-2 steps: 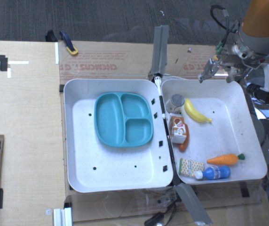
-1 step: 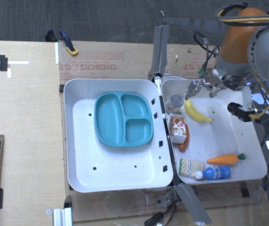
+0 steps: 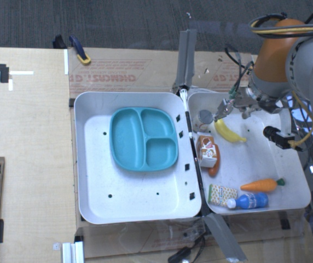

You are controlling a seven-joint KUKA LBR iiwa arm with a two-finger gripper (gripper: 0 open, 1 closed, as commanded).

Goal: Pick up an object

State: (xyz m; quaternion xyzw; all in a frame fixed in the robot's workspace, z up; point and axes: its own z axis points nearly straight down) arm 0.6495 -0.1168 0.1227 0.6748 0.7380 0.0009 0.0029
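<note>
Yellow banana (image 3: 230,133) (curved, lying flat) in right bin's (image 3: 293,201) far part.

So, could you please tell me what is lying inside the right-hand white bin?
The right-hand shallow white bin holds a yellow banana, orange carrot, blue plastic bottle, brown-and-white carton and green-patterned packet. The arm covers its far corner.

Left bin (image 3: 91,163): a divided plate (image 3: 144,139) is set in its middle.
Right bin (image 3: 288,163): placed just right of the left bin.
Far left corner of right bin: a banana (image 3: 229,132) is laid there, the gripper (image 3: 226,107) above it.
Left wall: a carton (image 3: 207,150) is found beside it.
Near edge: a packet (image 3: 222,193), a bottle (image 3: 248,201) and a carrot (image 3: 260,186) are grouped close together.
</note>
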